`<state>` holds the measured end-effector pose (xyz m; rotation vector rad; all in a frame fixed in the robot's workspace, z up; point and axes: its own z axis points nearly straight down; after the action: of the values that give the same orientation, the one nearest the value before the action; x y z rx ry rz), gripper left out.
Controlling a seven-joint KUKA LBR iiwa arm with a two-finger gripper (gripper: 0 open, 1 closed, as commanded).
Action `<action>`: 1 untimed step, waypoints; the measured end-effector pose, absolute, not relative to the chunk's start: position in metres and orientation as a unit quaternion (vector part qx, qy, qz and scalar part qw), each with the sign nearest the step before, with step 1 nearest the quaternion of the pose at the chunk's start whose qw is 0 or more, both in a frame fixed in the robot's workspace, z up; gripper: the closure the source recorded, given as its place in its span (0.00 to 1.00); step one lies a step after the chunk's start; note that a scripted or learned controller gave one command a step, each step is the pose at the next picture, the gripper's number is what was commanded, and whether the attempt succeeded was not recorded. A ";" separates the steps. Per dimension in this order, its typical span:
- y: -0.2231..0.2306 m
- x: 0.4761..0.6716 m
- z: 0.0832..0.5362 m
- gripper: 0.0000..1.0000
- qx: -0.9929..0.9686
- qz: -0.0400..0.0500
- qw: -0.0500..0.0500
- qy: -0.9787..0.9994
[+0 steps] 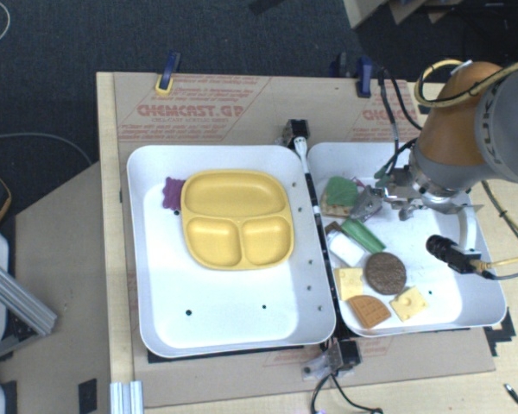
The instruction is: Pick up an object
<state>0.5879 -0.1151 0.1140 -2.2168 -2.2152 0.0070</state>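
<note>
Hovering over the right bin [483,304], tool [373,198] sits near its left wall; whether it is released or clenched I cannot tell. Likely target: green piece [363,234] just below, probably light, stiff, smooth plastic. Grip across its narrow width.

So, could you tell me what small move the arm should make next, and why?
Probably a short descent toward the green piece. The end effector sits just above it in the right bin, with nothing visibly held between its fingers.
</note>
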 end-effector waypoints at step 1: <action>-0.114 0.589 0.085 0.00 -0.708 -0.001 0.000 -0.707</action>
<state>0.5891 -0.1144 0.0853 -2.2224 -2.2194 -0.0027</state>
